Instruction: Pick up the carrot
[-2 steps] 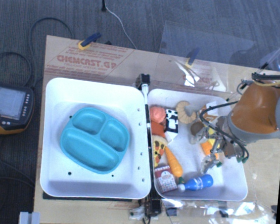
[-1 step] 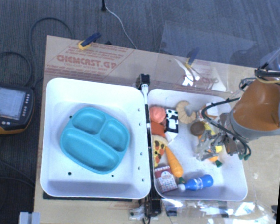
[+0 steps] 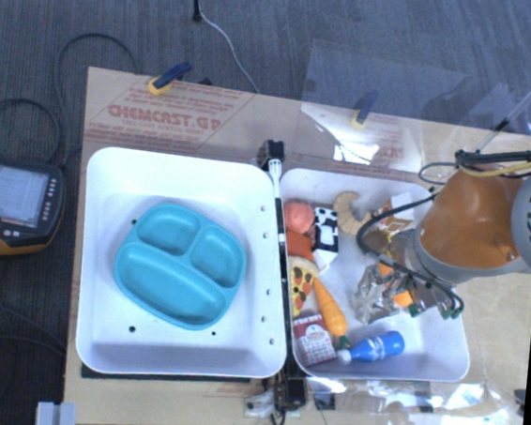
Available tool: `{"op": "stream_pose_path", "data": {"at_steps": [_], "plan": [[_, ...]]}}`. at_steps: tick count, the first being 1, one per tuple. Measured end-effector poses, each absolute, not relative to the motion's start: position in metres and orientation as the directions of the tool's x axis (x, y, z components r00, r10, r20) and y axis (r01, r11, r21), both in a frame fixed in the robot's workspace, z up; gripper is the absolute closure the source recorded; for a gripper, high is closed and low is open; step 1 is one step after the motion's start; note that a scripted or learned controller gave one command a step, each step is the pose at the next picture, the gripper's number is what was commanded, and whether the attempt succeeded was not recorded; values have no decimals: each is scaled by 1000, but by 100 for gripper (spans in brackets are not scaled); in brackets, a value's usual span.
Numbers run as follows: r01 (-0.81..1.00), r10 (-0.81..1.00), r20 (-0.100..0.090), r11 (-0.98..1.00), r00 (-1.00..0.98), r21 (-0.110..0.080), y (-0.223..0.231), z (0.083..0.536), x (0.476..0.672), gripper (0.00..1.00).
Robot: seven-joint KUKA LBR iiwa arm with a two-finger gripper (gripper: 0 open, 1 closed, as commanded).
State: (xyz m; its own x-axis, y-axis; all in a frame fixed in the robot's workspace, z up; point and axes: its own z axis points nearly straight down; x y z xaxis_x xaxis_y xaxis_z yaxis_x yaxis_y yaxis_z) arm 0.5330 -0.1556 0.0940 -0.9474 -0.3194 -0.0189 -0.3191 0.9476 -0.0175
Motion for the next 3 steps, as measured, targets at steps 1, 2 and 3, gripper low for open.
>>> {"op": "stream_pose_path", "data": {"at_steps": [1, 2, 3], "plan": [[-318, -318, -23, 948, -948, -21, -156, 105, 535, 100], [-22, -22, -2, 1000, -1000, 1, -111, 135, 509, 100], [35, 35, -32, 999, -999, -8, -103, 114, 508, 100]]}}
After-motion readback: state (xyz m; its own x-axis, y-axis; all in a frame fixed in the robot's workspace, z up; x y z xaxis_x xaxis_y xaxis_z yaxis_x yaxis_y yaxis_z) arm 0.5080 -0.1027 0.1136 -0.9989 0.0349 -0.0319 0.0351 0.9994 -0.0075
